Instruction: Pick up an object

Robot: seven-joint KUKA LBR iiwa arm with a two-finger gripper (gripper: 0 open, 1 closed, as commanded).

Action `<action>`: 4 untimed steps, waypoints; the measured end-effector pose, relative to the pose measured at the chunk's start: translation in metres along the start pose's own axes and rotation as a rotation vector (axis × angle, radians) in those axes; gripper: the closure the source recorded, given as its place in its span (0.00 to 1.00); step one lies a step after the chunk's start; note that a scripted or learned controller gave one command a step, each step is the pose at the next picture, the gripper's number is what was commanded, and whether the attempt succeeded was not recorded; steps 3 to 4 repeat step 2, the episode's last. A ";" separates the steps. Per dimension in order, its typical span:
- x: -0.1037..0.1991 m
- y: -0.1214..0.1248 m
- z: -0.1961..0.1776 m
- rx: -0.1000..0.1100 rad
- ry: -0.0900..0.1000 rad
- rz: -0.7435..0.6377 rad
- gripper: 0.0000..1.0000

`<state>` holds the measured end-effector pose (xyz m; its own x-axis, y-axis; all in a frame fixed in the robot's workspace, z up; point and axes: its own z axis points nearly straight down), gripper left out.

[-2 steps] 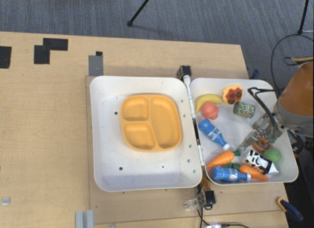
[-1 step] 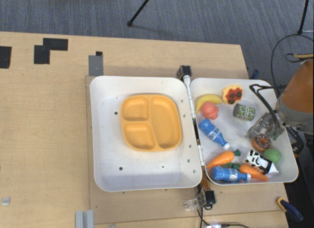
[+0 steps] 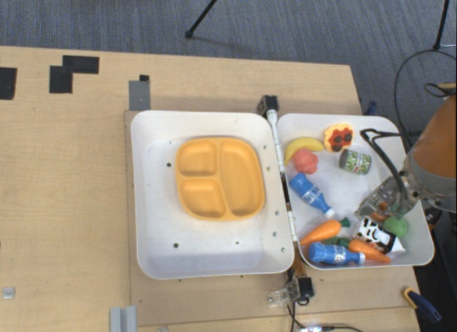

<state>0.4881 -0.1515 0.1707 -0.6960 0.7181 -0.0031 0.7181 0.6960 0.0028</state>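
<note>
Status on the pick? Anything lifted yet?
Done: the arm has reached the right bin and the gripper sits low at its near right side, above the black-and-white toy. In hand: nothing visibly held. Left: the grasp and lift. The carrots, blue bottles, can and banana lie in that bin; the yellow tray lies in the left bin.

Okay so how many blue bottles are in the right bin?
2. One blue bottle lies near the right bin's left wall, mid-bin; the other lies along its front edge beside the carrots. The gripper could hide more.
</note>
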 end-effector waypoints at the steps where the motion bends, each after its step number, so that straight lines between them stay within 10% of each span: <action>1: 0.039 0.037 -0.018 0.000 -0.001 0.242 1.00; 4: 0.068 0.066 -0.019 0.000 0.001 0.304 1.00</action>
